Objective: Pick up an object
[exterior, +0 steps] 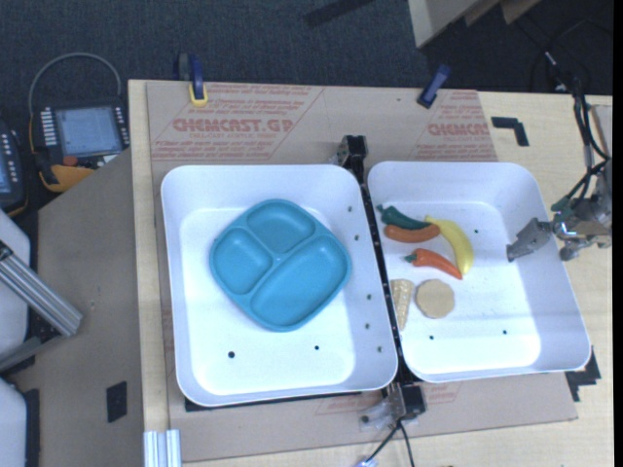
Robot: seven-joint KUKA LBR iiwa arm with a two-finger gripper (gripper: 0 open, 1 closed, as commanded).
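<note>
Item one: the grey two-finger hand (533, 240), at the right bin's (506, 353) far-right wall; we cannot tell whether it is open or closed, and we see nothing in it.

Item two, well to the hand's left: a yellow plastic banana (456, 243), touching a red-orange toy pepper (433, 261) and an orange carrot with green top (407, 226). Below these, a round tan cookie (435, 299) beside a cream waffle cone (402, 302).

Item three, further left, in the other bin: a blue divided plastic plate (280, 262).

Risk, in our judgement: the toys crowd together, so a descent there may nudge neighbours or close on two; the banana's curve may slip.
</note>
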